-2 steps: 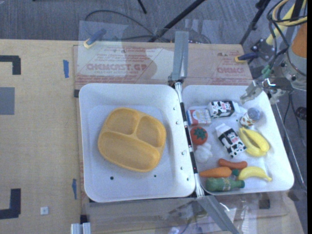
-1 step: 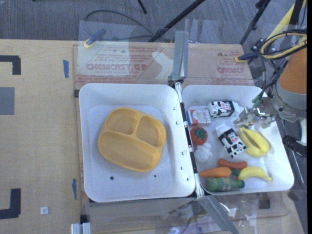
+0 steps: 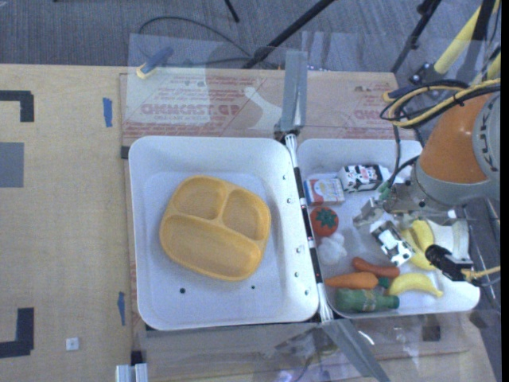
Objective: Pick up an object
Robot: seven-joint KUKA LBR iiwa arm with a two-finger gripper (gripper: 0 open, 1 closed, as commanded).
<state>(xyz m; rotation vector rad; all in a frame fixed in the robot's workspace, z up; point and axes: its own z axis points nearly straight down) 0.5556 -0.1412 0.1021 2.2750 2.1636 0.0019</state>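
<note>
Hovering low over the right bin [image 3: 469, 297], claw [image 3: 387, 228] sits among the toys, arm reaching in from right. Cannot tell whether claw is open or shut; metal parts blur together there, nothing seen gripped. Left bin [image 3: 147, 293] carries a yellow divided plate [image 3: 215, 227], flat, centred. Right bin crowded: small carton [image 3: 325, 189] and black-and-white box [image 3: 359, 177] at far side, tomato [image 3: 324, 220] by the left wall, pale lump [image 3: 333, 249] just nearer, carrot [image 3: 352, 280] and green bottle [image 3: 364, 299] along the near edge, banana [image 3: 416, 285] near right, second banana [image 3: 421, 235] just right of claw. Likely target one of the bananas or the carrot, closest to claw. Judged light hollow plastic, stiff, smooth, so slippery; round shapes apt to roll or squirt out. Best hold across the narrow middle of the banana or carrot, claw square to its long axis. Neighbours touching, so risk of nudging or pinching two. Pick not yet done.
</note>
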